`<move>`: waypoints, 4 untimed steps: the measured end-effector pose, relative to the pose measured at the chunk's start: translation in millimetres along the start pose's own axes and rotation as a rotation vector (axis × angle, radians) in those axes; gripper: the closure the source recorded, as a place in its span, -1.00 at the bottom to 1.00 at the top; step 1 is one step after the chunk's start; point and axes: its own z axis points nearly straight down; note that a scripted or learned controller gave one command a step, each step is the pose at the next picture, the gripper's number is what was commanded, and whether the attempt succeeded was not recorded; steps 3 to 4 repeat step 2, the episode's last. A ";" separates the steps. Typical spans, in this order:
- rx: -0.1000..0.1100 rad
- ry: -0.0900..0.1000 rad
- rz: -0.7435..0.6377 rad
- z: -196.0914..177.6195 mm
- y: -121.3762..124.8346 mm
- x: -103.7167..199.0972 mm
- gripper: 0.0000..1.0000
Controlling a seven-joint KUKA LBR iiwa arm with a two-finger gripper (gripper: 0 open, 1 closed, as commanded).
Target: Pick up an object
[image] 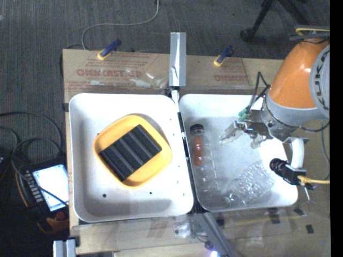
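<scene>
Jaws beside near-to-far bottle [198, 143]

- A grey KUKA arm [300, 98] with a broad, rounded orange band above the wrist.
- Dark lettering partly visible on the arm's pale casing.
- Thin black cables loop beside a small metal gripper [244, 130].

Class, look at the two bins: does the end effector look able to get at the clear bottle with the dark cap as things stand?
Probably yes. The end effector hangs over the right bin, beside the bottle, which lies uncovered near the divider; that wall may crowd one side.
</scene>
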 end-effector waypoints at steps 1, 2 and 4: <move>0.002 -0.001 0.127 30.0 6.4 -118.2 -1.00; 0.002 0.000 0.059 16.9 -26.7 -102.0 -1.00; 0.002 0.000 0.059 16.9 -26.7 -102.0 -1.00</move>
